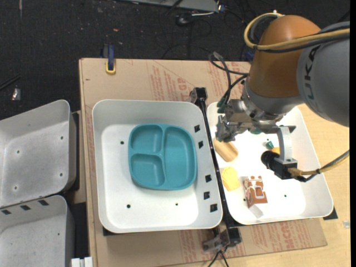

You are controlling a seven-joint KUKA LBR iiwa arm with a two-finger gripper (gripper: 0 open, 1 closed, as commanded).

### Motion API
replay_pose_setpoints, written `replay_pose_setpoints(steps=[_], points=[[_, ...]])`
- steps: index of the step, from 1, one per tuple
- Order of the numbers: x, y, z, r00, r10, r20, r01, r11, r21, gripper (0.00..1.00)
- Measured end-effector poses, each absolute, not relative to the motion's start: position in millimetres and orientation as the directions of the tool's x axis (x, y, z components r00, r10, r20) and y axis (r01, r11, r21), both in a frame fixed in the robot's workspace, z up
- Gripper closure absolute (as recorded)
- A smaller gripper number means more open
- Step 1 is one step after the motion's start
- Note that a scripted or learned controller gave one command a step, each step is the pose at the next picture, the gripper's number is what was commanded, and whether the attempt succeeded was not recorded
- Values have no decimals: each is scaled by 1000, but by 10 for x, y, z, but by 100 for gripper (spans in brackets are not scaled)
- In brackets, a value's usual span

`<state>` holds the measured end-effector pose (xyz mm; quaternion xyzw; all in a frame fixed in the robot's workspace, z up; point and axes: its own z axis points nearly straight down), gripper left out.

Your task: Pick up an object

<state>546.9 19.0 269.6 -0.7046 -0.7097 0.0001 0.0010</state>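
— Over the right bin [311, 204], where does the tool [225, 131] hang?
— Just above the tan block [226, 150]; its grip I cannot tell.
— Best approach?
— Descend straight, staying off the bin wall, yellow block [231, 178] and small carton [255, 191].

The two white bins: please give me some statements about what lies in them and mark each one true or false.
1. The teal divided plate lies in the left bin. True.
2. The yellow block lies on the teal divided plate. False: it lies in the right bin.
3. The gripper is over the right bin. True.
4. The tan piece is in the left bin. False: it is in the right bin, near its left wall.
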Motion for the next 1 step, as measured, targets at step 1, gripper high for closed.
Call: replay_pose_setpoints(steps=[1], points=[[5365,662,2564,-8,1000,1,1000,8,-2,100]])
